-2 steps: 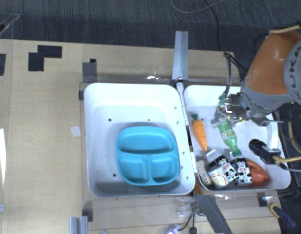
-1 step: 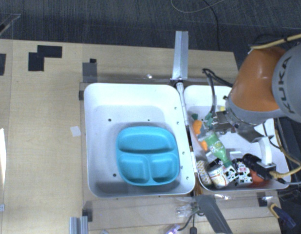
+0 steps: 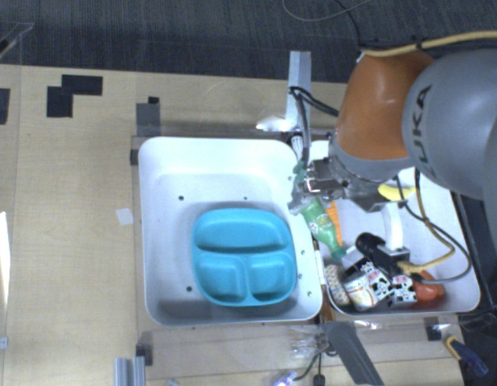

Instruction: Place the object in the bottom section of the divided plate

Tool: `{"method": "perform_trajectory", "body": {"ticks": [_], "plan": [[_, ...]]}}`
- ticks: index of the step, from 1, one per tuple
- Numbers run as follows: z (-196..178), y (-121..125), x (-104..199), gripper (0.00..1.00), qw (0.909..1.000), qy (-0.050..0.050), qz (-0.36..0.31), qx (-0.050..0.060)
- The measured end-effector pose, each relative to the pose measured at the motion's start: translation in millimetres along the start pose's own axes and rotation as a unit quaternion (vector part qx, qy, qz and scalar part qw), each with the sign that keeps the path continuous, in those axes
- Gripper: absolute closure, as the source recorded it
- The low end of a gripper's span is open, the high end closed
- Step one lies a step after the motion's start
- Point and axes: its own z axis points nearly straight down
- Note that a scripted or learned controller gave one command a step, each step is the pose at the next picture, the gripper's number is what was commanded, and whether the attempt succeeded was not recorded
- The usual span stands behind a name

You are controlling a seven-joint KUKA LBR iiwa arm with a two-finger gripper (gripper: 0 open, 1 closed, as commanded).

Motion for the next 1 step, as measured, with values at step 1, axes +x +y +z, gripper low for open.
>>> {"method": "perform_trajectory", "body": {"ticks": [1], "plan": [[23.6,-5.8,9.7,1.0,0.9985,0.0,0.055,0.001]]}}
